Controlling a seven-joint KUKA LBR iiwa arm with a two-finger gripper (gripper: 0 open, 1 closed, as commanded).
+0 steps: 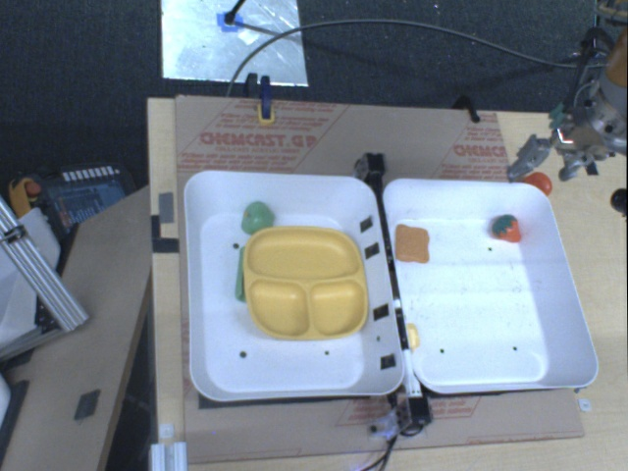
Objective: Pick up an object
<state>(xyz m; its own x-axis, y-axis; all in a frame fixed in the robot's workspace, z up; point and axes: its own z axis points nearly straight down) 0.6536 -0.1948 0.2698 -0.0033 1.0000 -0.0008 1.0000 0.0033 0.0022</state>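
Note:
My gripper hangs above the far right corner of the right bin, fingers spread and nothing between them. A small red-orange round thing lies just below the left finger at the bin's rim. Inside the right bin a red and green fruit-like piece rests near the far wall, and a flat orange-brown square lies at the far left. The left bin holds a yellow divided plate, a green lump behind it and a green strip along its left side.
A small yellow piece sits by the divider between the bins. Black clips line that divider. A cable runs across the back. A foil sheet lies at the far left, and an aluminium bar stands left of the bench.

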